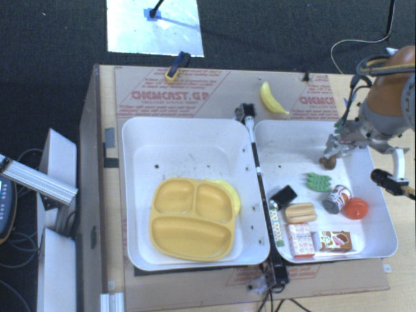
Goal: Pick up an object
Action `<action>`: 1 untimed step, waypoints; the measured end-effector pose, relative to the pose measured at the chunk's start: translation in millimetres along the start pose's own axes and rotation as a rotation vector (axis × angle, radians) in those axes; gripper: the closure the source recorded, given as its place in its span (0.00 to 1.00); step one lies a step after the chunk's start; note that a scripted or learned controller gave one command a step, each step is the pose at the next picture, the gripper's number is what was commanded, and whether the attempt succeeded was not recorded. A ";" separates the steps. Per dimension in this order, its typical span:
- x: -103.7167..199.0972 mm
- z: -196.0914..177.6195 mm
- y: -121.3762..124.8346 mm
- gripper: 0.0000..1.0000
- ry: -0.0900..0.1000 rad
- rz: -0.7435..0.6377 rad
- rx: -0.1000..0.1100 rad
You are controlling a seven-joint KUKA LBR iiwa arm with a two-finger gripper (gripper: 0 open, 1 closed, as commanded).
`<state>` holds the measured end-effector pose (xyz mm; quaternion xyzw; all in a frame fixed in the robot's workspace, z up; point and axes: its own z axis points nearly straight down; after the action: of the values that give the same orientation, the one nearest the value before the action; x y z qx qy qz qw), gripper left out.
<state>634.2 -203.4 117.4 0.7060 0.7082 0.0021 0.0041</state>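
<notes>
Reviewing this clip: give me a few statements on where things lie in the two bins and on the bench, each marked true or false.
1. The yellow divided plastic tray lies in the left white bin. True.
2. The yellow banana lies inside the right white bin. False: it lies on the cardboard behind the bins, outside both.
3. The gripper is over the right bin's far part. True.
4. The small orange round lid lies in the left bin. False: it is in the right bin, beside the small tin can.
5. The green leafy toy lies in the right bin. True.
</notes>
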 end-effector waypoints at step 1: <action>-0.3 -11.1 1.2 1.00 -0.001 -0.001 -0.004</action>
<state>635.3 -203.6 128.6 0.7056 0.7085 0.0032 0.0057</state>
